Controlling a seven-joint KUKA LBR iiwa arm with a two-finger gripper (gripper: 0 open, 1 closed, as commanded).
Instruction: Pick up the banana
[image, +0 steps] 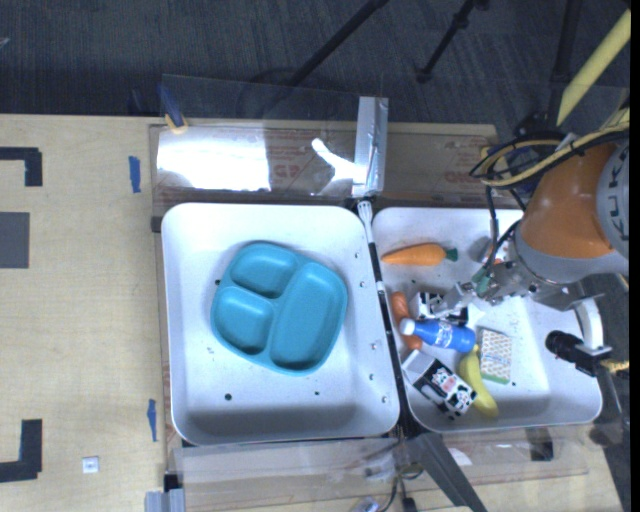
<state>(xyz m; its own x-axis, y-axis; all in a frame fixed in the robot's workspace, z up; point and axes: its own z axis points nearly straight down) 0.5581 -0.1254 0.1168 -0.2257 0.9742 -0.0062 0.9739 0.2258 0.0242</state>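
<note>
Banana (477, 386): yellow, lying in the lower middle of the right bin (570, 395), partly under a black-and-white patterned object (445, 386) at its left. Just above it, a blue bottle with white cap (440, 334); to its right, a pale speckled packet (496, 354). Carrot (414, 255): orange, toward the bin's upper left. Gripper (490, 283): above the bin's centre, well apart from the banana; whether released or clenched cannot be told. Left bin (200, 400): holds a blue divided tray (279, 305).
</note>
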